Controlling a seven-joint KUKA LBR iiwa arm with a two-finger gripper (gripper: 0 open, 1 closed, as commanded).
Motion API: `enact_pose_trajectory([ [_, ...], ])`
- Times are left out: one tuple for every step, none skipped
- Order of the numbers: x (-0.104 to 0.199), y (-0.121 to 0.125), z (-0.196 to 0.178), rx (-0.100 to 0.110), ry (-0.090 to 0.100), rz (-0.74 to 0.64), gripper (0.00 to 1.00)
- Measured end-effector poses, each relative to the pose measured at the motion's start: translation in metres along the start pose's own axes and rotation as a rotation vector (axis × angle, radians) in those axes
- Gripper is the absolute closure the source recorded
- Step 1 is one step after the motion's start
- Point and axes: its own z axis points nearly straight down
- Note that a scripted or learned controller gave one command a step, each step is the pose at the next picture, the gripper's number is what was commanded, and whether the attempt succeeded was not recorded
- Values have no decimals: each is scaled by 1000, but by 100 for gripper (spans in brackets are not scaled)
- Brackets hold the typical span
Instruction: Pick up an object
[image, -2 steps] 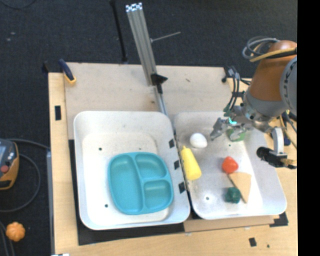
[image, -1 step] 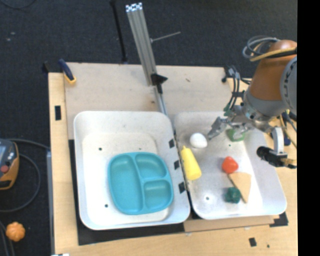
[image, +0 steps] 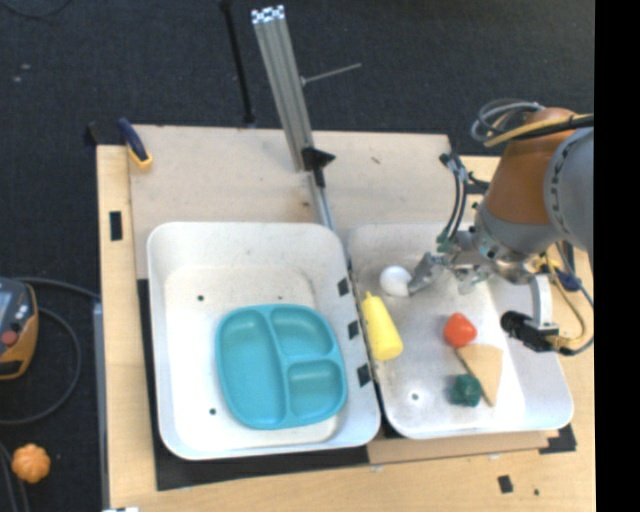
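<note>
So near edge first: the right bin (image: 560, 400) has a dark green lump (image: 464, 390) at about 6 o'clock, touching a tan wedge (image: 485, 368), and a small red-orange ball (image: 459, 329) sits just above the wedge's tip. Over at 9 o'clock of that bin a yellow piece (image: 380, 327) lies against the wall next to the left bin (image: 170, 300), which holds a teal divided plate (image: 282, 365). A bit farther back, at around 10 o'clock in the right bin, there's a small white ball (image: 396, 280), and the pincer (image: 428, 272) is right beside it, coming in from the 3 o'clock side under the grey arm with the orange band (image: 520, 180). Nothing is lifted, so I'd call this the approach step, with the white ball looking like the likely target, though honestly any of the loose bits would do for the task. I can't tell whether the pincer is released or clenched, it's too small and cluttered there. Next move, I reckon, needs it centred over the ball and then lowered, since a round thing near a wall rolls off easily if nudged. Past the bins, the desk (image: 220, 170) carries an aluminium post (image: 285, 90).
</note>
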Motion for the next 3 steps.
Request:
enact_pose_trajectory([
  [-1,-1,53,1,1,1,0],
  [-2,1,38,-7,0,4,100],
  [-6,0,-6,-8,0,5,100],
])
